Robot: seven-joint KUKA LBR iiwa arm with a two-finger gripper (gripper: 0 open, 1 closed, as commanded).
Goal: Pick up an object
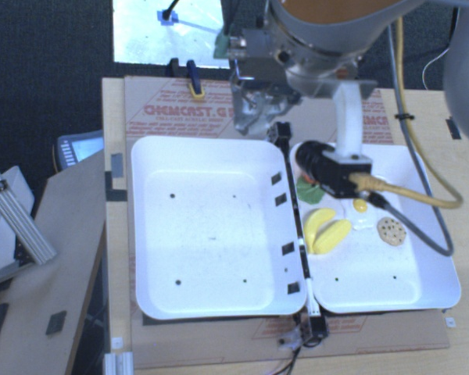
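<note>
Two yellow banana-shaped plastic pieces are lying in the right white bin, nearer the camera than the gripper you are watching hovering over its far-left corner. You cannot tell whether it is parted or closed.

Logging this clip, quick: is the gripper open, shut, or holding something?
Two-finger gripper: cannot be told from this view. It hangs by the far right corner of the shallow white left bin, apart from the yellow banana-shaped pieces.
</note>
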